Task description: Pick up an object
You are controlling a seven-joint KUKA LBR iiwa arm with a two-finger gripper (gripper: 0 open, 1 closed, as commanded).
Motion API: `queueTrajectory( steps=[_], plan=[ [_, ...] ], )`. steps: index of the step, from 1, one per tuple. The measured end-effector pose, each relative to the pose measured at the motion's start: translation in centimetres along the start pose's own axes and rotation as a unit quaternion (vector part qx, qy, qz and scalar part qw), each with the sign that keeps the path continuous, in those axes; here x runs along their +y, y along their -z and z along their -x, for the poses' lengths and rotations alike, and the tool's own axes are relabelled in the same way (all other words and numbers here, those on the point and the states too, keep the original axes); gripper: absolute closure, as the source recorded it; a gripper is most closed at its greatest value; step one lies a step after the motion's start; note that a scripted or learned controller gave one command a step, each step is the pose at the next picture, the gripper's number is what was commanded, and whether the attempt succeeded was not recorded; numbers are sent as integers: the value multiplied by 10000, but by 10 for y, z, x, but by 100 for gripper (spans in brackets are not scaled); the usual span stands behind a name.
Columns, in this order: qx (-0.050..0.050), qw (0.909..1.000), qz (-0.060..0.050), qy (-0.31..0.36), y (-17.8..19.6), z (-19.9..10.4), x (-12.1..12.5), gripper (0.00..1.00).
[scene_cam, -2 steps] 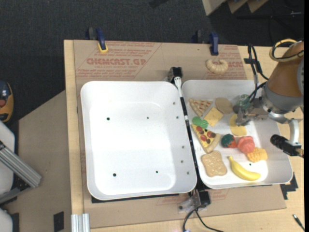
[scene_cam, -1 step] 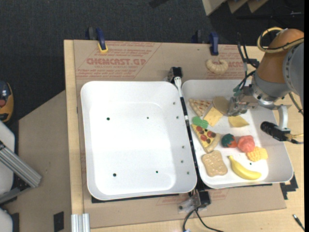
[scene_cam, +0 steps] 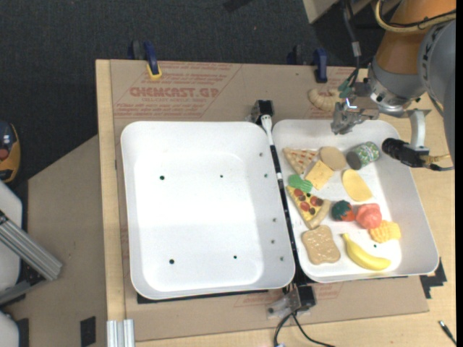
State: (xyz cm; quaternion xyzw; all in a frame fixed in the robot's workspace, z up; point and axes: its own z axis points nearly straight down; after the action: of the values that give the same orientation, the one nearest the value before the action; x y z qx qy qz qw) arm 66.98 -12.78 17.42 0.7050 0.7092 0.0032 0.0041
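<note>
Grey and orange, the arm reaches in with its pincer (scene_cam: pixel 348 121) hanging over the far edge of the right bin (scene_cam: pixel 423 215). I cannot tell how the pincer stands — it is small and dark from up here. Nothing is seen in its grip.

All the toy food lies below and in front of the pincer. Closest are the tan round piece (scene_cam: pixel 333 157) and the green lump (scene_cam: pixel 364 153), just under it. Farther off are the pizza slice (scene_cam: pixel 309 204), the cracker (scene_cam: pixel 320 245) and the banana (scene_cam: pixel 367 254).

To do this well, I think it should pick one piece with room around it and come straight down. The pieces sit close, so a bump is easy.

Much of the arm is cut off at the top corner.
</note>
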Motion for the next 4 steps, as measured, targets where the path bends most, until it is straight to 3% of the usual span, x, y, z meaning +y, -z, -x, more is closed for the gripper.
queueTrajectory(
  steps=[1,2,3,4],
  plan=[
    [-9,10000,-55,-55,-4,68,-21,100],
    [-3,10000,-26,-21,19,47,-2,100],
    [7,10000,-61,-30,-15,50,-4,100],
    [-2,10000,-38,-27,-6,50,-3,100]
  ],
)
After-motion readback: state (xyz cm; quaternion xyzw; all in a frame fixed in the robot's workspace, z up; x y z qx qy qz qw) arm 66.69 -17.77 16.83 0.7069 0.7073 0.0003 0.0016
